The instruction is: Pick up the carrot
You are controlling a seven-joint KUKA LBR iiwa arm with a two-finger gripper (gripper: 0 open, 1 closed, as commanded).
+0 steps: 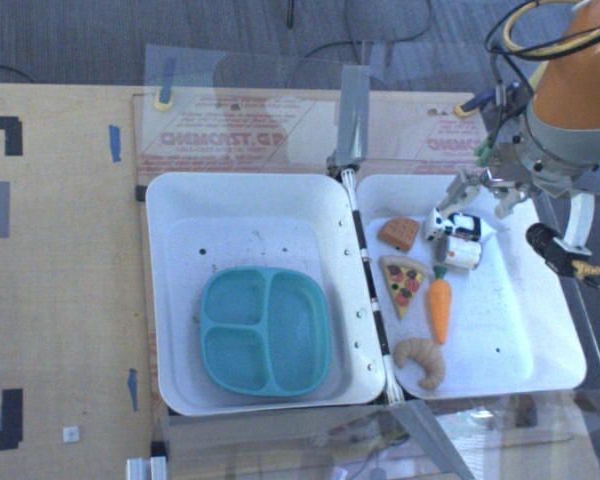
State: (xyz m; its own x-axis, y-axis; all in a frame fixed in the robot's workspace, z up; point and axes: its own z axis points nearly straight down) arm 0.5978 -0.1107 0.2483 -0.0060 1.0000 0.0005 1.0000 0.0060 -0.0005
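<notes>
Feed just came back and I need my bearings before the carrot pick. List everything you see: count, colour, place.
shallow white plastic bins: two, white, side by side on the bench
teal divided plastic tray: one, teal, in the left bin
orange toy carrot: one, orange with green top, middle of right bin
toy pizza slice: one, tan with toppings, left of the carrot
brown toy biscuit: one, brown, upper left of right bin
tan toy croissant: one, tan, below the carrot
small white and black object: one, above the carrot
arm's pincer: one, grey, over right bin's upper edge
</notes>
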